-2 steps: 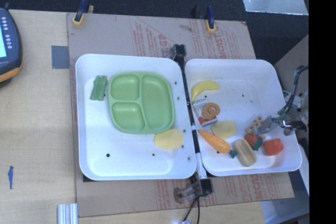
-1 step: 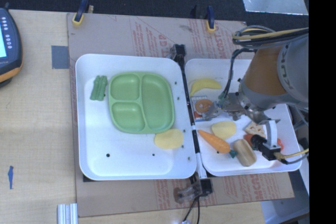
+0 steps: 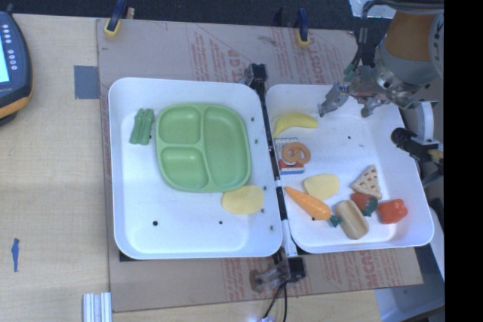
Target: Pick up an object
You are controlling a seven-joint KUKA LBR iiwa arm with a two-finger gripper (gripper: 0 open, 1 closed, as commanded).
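Observation:
My gripper (image 3: 349,105) hangs over the back of the right bin (image 3: 343,243), its two fingers spread open with nothing between them. Just left of it lies a yellow banana (image 3: 294,122). Further forward in that bin sit a pretzel on a small card (image 3: 293,155), a yellow chip-like piece (image 3: 322,185), an orange carrot (image 3: 308,203), a hot dog (image 3: 350,219), a pizza slice (image 3: 366,181) and a red tomato-like piece (image 3: 391,211).
The left bin (image 3: 136,237) holds a green divided plate (image 3: 204,146), a green bean pod (image 3: 141,126) at its left and a yellow piece (image 3: 242,200) near the divider. A handheld pendant (image 3: 11,60) lies at the far left of the bench.

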